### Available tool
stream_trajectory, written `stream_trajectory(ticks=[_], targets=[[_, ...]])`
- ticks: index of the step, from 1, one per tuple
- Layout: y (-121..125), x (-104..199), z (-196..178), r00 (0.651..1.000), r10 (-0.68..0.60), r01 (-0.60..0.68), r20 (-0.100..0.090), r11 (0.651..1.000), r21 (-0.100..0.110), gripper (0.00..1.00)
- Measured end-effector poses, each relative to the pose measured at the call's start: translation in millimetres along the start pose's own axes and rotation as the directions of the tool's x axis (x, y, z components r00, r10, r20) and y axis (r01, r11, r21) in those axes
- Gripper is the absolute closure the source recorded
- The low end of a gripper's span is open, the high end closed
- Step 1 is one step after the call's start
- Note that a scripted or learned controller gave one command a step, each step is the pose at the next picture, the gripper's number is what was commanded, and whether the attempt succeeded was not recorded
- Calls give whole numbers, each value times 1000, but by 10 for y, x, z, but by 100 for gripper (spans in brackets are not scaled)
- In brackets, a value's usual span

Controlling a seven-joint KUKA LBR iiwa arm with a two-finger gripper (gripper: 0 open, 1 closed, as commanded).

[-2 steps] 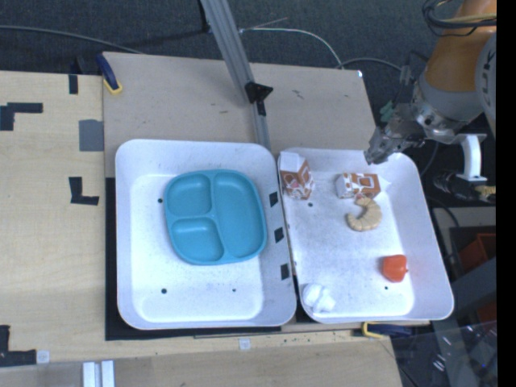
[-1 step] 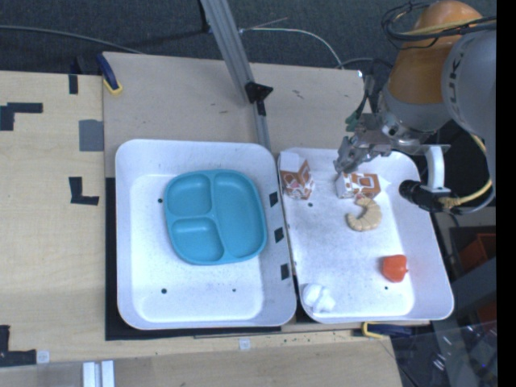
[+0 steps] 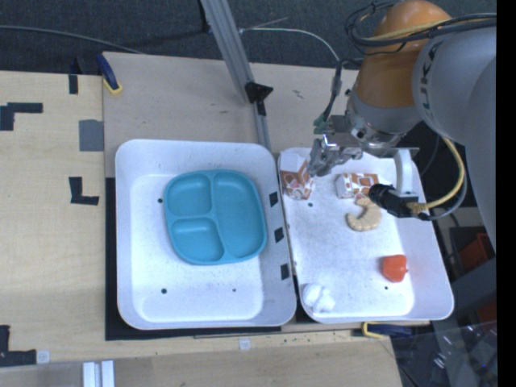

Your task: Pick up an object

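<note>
The jaws (image 3: 317, 166) hang low over the right bin (image 3: 419, 297) near its far left corner, just beside a small patterned packet (image 3: 297, 185); their spread cannot be told.

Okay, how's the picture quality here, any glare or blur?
Camera view: soft, even light with faint shadows; the white right bin looks slightly washed out; the end effector and small patterned packet under it are blurry; the blue divided plastic plate is fairly sharp.

Grey arm (image 3: 451, 71) reaching in from the right, orange band (image 3: 399, 22) above the wrist; gripper (image 3: 321, 161) pointed downward at the far side, finger state unclear.
</note>
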State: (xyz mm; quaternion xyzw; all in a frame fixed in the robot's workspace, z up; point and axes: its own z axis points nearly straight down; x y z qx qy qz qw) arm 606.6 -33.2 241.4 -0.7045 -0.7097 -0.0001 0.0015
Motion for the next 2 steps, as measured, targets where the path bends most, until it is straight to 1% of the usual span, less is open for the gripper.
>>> stream_trajectory(ticks=[1, 2], targets=[[-110, 536, -56, 1000, 0, 0, 0, 1000, 0, 100], [-167, 1090, 134, 1000, 0, 0, 2, 1000, 2, 100]])
